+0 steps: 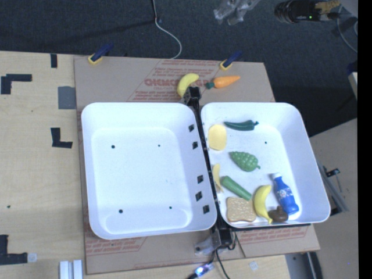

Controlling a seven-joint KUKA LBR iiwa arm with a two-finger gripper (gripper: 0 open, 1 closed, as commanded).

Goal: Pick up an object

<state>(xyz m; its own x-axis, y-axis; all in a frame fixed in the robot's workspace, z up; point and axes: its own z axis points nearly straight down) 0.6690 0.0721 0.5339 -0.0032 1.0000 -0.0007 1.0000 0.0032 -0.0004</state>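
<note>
My gripper hangs blurred high above the dark floor, beyond the far edge of the bench and well clear of both bins. The right bin holds several toy foods: a green chili, a yellow round piece, green grapes, a green cucumber, a slice of toast, a banana and a blue bottle. Nothing shows in the gripper.
A second banana and a carrot lie on the cardboard behind the bins. The left bin sits beside the right one. Clamps pin the cardboard's far corners. A white cable runs over the floor.
</note>
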